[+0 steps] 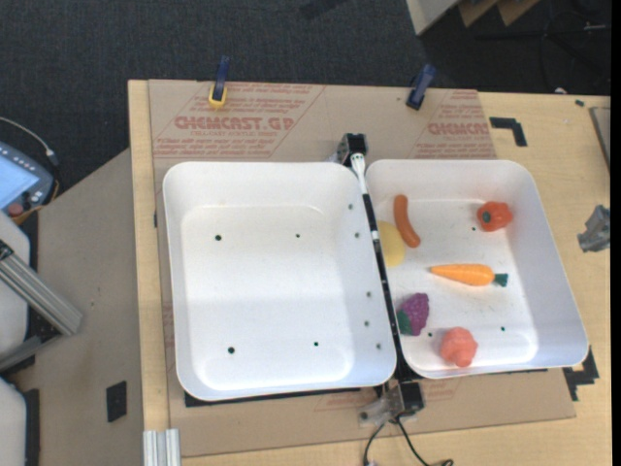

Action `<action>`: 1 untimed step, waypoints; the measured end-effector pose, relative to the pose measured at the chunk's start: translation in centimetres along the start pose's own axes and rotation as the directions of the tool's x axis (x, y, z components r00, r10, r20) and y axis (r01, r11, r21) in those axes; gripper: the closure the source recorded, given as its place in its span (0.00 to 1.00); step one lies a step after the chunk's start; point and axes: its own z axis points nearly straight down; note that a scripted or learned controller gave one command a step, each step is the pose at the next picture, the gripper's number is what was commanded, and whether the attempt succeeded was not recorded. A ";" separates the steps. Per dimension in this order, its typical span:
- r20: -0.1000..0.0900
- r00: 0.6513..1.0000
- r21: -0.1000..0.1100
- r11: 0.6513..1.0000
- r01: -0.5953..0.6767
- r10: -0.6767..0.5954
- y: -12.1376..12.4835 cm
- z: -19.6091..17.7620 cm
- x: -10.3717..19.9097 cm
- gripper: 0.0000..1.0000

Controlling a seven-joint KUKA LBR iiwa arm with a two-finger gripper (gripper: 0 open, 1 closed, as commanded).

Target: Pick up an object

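Gripper [594, 229] is peeking in at the right edge, state unclear; carrot [464, 275], tomato [494, 216] and sausage [406, 220] are sitting in the right bin [543, 260].

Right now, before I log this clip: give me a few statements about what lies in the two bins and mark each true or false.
1. All the toy foods lie in the right white bin. True.
2. The orange carrot with a green stem lies in the left white bin. False: it lies in the right bin.
3. The purple grape bunch sits near the divider between the bins. True.
4. The red tomato with a green top touches the pink round toy fruit. False: they lie apart, at opposite ends of the bin.
5. The reddish-orange sausage lies beside the yellow toy piece. True.
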 end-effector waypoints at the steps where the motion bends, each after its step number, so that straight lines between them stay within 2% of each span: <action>1: 0.000 1.000 0.000 1.000 0.001 -0.001 0.0 0.2 -0.3 1.00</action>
